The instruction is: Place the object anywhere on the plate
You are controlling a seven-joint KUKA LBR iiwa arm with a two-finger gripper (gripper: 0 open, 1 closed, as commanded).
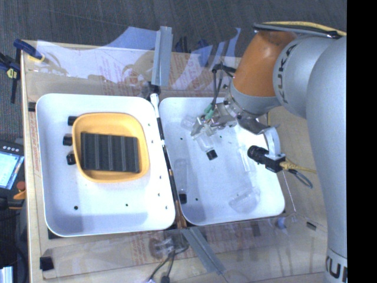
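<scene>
Camera view: we cannot tell how the gripper [207, 124] stands above the right white bin [268, 202]; reaching the yellow rectangular plate [110, 122] unladen risks failure.

The bench [88, 249] bore two white bins: the left bin [53, 205] just beside the right bin [203, 208].

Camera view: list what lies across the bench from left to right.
Left white bin → yellow plate with its dark ridged block → right white bin → small dark object → gripper → grey arm.
</scene>
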